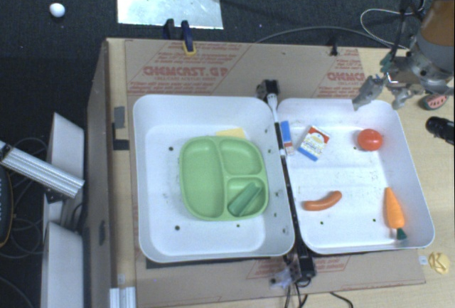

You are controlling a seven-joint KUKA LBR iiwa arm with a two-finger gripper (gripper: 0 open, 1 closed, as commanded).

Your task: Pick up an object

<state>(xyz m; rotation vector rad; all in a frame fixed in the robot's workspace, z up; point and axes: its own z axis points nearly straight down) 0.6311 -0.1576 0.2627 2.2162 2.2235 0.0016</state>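
Note:
My gripper (pixel 384 94) hangs open over the far rim of the right bin (pixel 355 232), with nothing between its fingers. A red tomato (pixel 369 139) lies just below it in the bin's far right part. A small white, blue and orange box (pixel 313 143) sits to the tomato's left. An orange sausage (pixel 322 201) lies near the bin's middle, and a carrot (pixel 394 210) rests along the right wall. A blue and white tube (pixel 285 137) lies against the divider between the bins.
The left bin (pixel 160 157) holds a green divided plate (pixel 213 175) with a green pickle (pixel 244 198) in one compartment, and a yellow piece (pixel 230 134) behind the plate. Cables (pixel 384 18) loop behind the right bin near the arm.

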